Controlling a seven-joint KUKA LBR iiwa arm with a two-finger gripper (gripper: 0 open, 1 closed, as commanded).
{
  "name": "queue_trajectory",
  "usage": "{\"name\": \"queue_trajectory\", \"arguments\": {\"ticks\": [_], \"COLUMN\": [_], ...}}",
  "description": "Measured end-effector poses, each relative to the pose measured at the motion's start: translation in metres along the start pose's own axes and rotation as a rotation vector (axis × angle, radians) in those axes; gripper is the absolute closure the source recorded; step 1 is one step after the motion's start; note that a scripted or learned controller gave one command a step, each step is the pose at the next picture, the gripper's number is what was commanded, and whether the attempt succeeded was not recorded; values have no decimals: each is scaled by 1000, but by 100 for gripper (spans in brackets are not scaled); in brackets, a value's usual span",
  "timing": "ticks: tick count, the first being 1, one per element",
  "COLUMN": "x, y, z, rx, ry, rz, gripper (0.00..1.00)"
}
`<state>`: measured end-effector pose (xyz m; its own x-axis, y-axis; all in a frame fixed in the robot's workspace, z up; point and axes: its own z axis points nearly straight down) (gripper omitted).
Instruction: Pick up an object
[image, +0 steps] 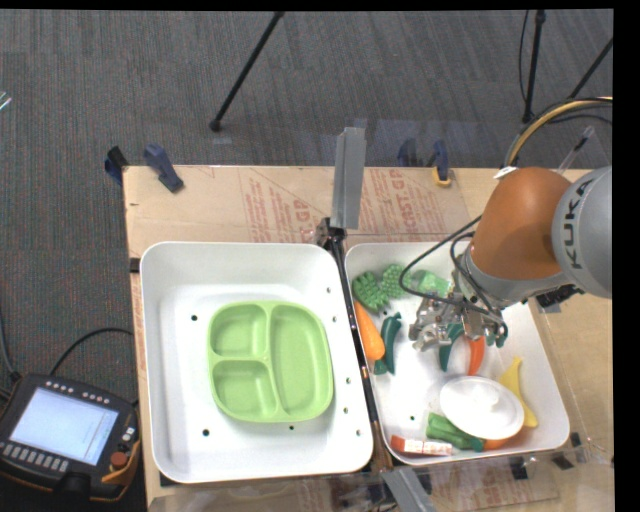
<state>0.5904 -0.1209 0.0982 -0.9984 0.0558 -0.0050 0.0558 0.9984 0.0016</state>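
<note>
The gripper (441, 325) is being held low over the right bin (556, 378), among toy foods; whether anything is gripped cannot be told. A toy carrot (369, 334) is lying by the bin's left wall, beside a dark green toy vegetable (388, 345). A white plate (481, 406) and a yellow banana (516, 385) are resting nearer the front. A green divided tray (270, 361) is sitting in the left bin (170, 290).

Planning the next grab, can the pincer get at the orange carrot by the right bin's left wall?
Probably yes: the orange carrot lies uncovered, and the pincer hangs close to its right, with a dark green piece between them.
</note>
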Motion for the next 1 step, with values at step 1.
{"name": "queue_trajectory", "arguments": {"ticks": [1], "x": [-6], "y": [8], "z": [-175], "rx": [3], "ry": [-9], "rz": [-113], "gripper": [100]}}
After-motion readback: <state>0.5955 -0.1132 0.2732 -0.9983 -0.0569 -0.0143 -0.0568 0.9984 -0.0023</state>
